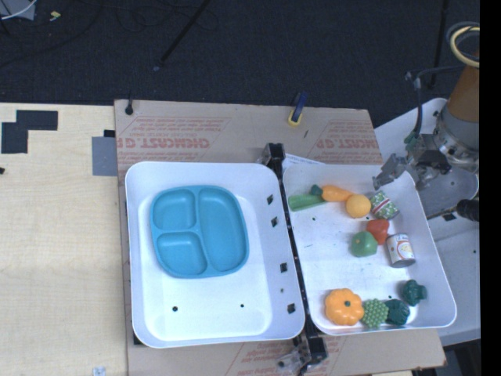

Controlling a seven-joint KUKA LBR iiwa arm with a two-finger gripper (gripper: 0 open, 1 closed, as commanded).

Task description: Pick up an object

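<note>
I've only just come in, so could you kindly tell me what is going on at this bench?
A robot arm is meant to pick up an object. Its gripper hovers over the upper right edge of the right bin, holding nothing. Toy foods lie there untouched, among them a small pumpkin, a can and a carrot. The left bin holds a blue divided plate.

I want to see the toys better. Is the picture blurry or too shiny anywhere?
In the camera view, the blue tray and orange pumpkin look evenly lit; the white bin shows no strong glare; the small can is slightly soft, its label unreadable; the floor behind is dark.
</note>
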